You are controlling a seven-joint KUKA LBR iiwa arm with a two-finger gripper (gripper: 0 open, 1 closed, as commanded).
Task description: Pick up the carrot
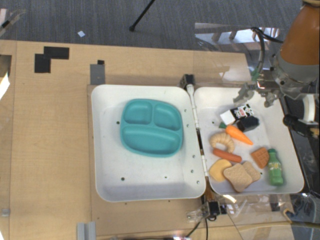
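Orange carrot lying in the right bin, near its middle, slanted with the thick end toward the upper left and the tip toward the lower right. Crowded on several sides: a black object touching or just beside the thick end, a croissant just beside on the left, a sausage near below.

To do this step well: come down over the middle of the carrot. Turn the wrist so that the fingers close across the narrow width, not along the length. Keep clear of the black object and the croissant, since a finger landing on either would likely spoil the grasp. Favour the tip half, where the white floor looks barest.

End effector hovering above the far part of the right bin, beyond the carrot and apart from it. Fingers spread wide, with nothing between them. Reaching in from the right, orange band uppermost, wrist pointing down toward the bin.
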